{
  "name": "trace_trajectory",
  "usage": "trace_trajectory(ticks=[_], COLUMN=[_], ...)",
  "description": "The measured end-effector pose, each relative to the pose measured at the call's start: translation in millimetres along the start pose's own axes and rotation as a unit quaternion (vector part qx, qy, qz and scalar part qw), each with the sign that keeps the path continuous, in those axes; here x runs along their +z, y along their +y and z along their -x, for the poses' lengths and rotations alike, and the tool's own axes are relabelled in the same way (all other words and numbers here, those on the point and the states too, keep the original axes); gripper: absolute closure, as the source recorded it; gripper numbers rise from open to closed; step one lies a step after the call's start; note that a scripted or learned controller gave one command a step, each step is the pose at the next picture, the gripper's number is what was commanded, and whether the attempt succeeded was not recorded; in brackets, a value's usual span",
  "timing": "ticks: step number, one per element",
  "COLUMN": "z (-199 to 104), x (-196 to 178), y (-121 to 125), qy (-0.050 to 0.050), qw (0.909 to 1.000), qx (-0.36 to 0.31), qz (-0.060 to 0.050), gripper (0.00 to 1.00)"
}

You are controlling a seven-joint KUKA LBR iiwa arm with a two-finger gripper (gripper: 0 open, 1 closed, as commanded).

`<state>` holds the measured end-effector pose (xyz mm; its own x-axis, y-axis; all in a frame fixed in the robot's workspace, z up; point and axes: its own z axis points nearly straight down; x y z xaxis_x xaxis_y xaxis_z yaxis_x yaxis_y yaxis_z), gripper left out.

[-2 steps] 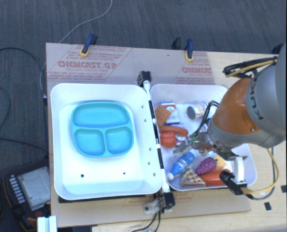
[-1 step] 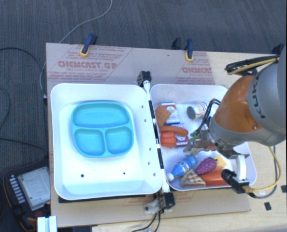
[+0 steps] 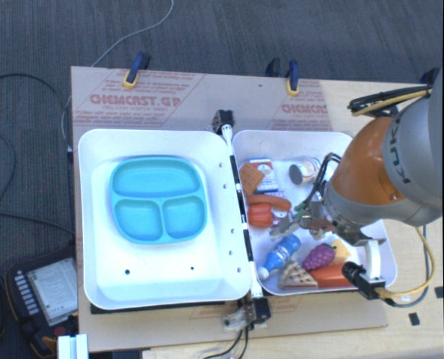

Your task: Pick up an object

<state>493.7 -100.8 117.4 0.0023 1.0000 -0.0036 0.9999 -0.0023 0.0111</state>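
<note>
The gripper (image 3: 295, 223) hangs low in the right bin (image 3: 371, 271), its grip impossible to judge, with the blue bottle (image 3: 282, 252) just below it, lying slantwise toward the bin's near-left corner.

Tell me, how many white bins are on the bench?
2. The left bin holds a blue plate. The right bin holds toy food, under the arm.

bins (image 3: 87, 200): 2 | blue tray (image 3: 159, 199): 1 | clamps (image 3: 137, 67): 2 | bottle (image 3: 280, 254): 1
</note>
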Motion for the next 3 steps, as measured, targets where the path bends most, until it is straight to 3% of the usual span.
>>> trace_trajectory(ticks=[1, 2, 3], z=[0.0, -0.1, -1.2], x=[-9.6, -9.5, 29.8], y=[0.8, 0.8, -8.7], qy=[0.0, 0.0, 0.001], qw=[1.0, 1.0, 1.0], qx=[0.0, 0.0, -0.001], qz=[0.0, 0.0, -0.003], gripper=[1.0, 0.0, 0.0])
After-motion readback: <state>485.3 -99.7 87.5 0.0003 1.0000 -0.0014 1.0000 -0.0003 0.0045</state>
